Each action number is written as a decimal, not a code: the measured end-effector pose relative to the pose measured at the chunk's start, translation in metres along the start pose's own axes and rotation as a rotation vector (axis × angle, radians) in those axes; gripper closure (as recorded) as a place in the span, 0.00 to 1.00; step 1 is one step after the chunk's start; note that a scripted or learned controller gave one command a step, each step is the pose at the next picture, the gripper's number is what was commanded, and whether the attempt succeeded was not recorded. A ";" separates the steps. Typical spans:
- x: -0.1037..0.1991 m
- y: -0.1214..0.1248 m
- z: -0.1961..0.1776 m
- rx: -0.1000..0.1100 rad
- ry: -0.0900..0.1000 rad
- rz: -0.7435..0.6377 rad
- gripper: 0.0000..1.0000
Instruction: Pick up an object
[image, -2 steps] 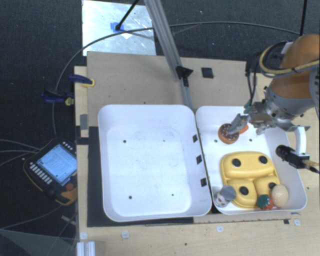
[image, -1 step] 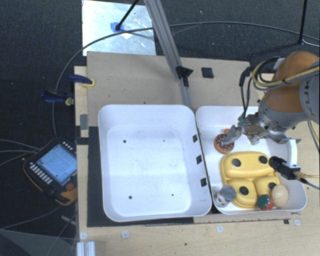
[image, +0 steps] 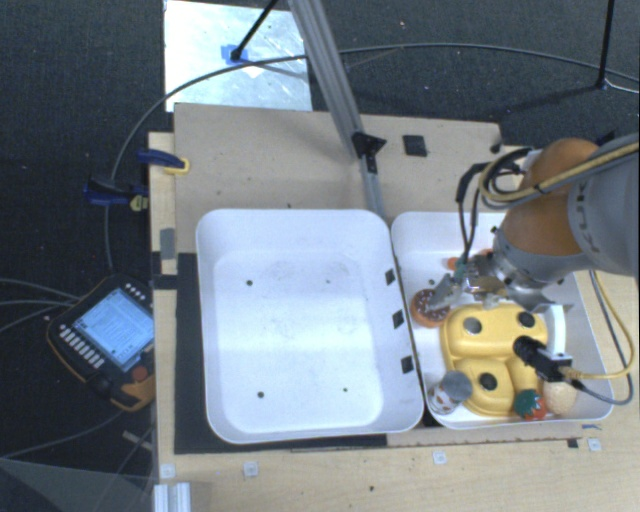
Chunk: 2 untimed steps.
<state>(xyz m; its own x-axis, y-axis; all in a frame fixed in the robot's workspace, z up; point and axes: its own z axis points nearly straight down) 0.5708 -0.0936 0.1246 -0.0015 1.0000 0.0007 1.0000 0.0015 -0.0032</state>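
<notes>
**A:** What is there to pick from?

**B:** Everything sits in the right bin (image: 420, 235). The biggest item is a yellow plastic piece (image: 487, 340) with dark holes in its top, filling the middle of that bin. Touching its left edge is a small round brown and white object (image: 430, 307), and at its lower left corner lies a grey disc (image: 455, 386). At the lower right corner are a small green and red thing (image: 529, 403) and a pale rounded thing (image: 560, 397), too small to name.

**A:** And the gripper?

**B:** The gripper (image: 458, 285) is low over the upper left part of that bin, just above the yellow piece and close beside the round brown object. I see nothing caught in it, and whether it is spread or closed I cannot tell at this slant.

**A:** So which step is this?

**B:** I judge it to be the reach, with the grasp not yet made. The next move calls for settling on one target, probably the round brown object or the yellow piece's edge, then closing and lifting straight up without dragging the neighbours.

**A:** The left bin (image: 290, 325)?

**B:** It plays no part here.
</notes>
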 end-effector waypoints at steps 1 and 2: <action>-0.003 0.009 0.033 -0.035 -0.011 -0.001 0.00; 0.000 0.011 0.019 -0.041 -0.005 -0.003 1.00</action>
<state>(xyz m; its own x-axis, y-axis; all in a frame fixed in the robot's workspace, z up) 0.5822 -0.0936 0.1055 -0.0043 1.0000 -0.0045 0.9993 0.0045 0.0379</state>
